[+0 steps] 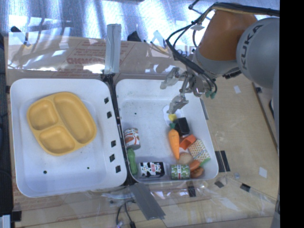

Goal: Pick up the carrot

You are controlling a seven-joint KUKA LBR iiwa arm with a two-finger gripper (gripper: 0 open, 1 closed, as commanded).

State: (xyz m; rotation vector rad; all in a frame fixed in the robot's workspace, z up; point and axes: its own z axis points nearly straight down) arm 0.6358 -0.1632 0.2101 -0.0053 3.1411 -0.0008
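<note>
The orange carrot [174,144] lies lengthwise in the right bin [142,99], near its right wall, among other toy foods. My gripper [174,91] hangs over the back part of that bin, up and slightly behind the carrot. Its two grey fingers stand apart and open, with nothing between them. The arm with its orange band reaches in from the upper right.
Around the carrot lie a black block [182,126], a small yellow piece [172,118], a red-orange piece [188,141] and a patterned box [199,151]. A small can [131,138], a cow-print carton [152,169] and a green can [179,171] sit near the front. A yellow divided plate [61,122] rests in the left bin [28,175].
</note>
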